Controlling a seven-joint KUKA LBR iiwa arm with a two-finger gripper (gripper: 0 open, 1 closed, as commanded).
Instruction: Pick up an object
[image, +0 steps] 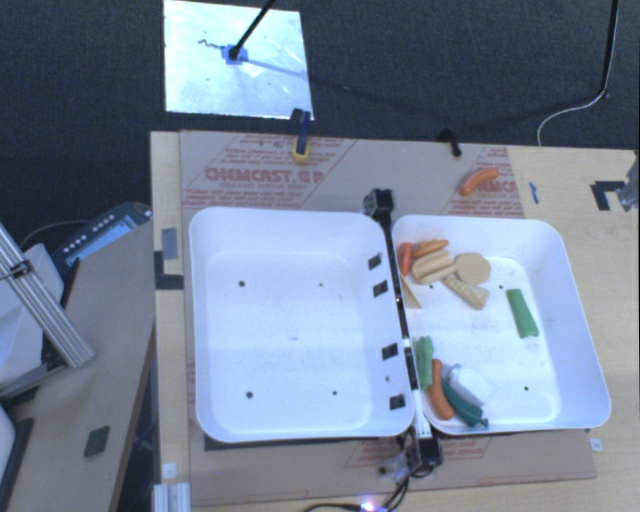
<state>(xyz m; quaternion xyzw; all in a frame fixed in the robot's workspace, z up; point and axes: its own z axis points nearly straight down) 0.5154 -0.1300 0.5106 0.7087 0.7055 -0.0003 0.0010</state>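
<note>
Fingers (631, 188): grey sliver at the far right edge of the table (560, 168), high above the bins in the view; released or clenched, cannot tell. Nothing seen between them. Pick not yet made.

Candidates, all left of and below the fingers:
- Right bin (575, 330), nearest the fingers, carrying the whole load.
- Green block (521, 312), alone on bare floor, closest bin item to the fingers, well apart from its neighbours.
- Round tan disc (472, 267) touching a tan stick (466, 291); just beyond, a tan roll (433, 265) pressed against an orange carrot piece (432, 246), all farther from the fingers, toward the centre divider.
- Lower corner cluster: green pod (425, 358), orange piece (440, 388), white-and-teal crumpled item (468, 392), packed tight against the wall.
- Orange sausage (480, 181) outside the bins, on the table, level with the fingers and well to their left.
- Left bin (290, 330), farthest from the fingers.

Risks, judged from this layout:
- Descent into either cluster: likely to straddle two items, pinch an edge, push the pile aside, close on air.
- Items hugging the divider or wall: a fingertip likely to strike the rim before reaching depth.
- Flat disc: low profile, likely to slip out under closure.
- Crumpled item: soft, uncertain hold.
- Sausage: round, prone to rolling off at first contact.
- Green block judged safest: open space on both sides.
</note>
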